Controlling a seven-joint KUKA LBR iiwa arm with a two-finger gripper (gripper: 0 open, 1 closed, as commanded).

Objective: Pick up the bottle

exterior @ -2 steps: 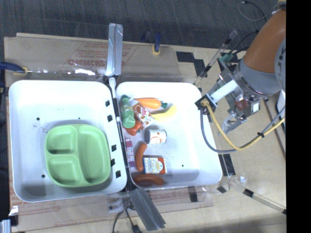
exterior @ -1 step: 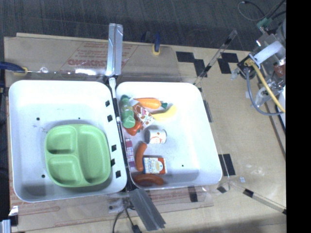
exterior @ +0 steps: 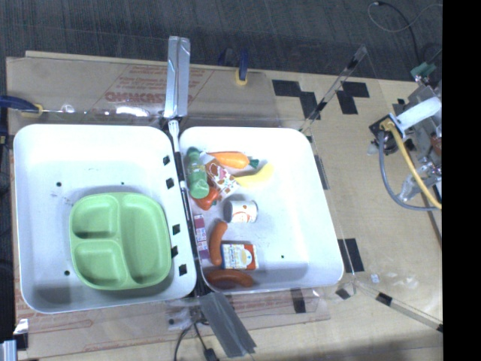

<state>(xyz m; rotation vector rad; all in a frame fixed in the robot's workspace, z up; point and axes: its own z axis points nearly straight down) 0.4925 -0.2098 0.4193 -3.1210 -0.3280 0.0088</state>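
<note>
The bottle (exterior: 197, 176) is green and translucent. It lies on its side in the right bin (exterior: 301, 201), hard against that bin's left wall, its long axis running from far to near. A red-and-white packet (exterior: 221, 177) touches its right side, and an orange carrot (exterior: 230, 159) lies just beyond its far end. At the right edge of the view, well outside the bins, I see white and grey arm hardware (exterior: 412, 117) with a yellow cable.
The right bin also holds a yellow banana (exterior: 256, 174), a small can (exterior: 241, 211), an orange sausage (exterior: 216, 239), an orange carton (exterior: 239, 256) and a red sausage (exterior: 229, 278). A green divided plate (exterior: 120, 239) sits in the left bin (exterior: 45, 164).
</note>
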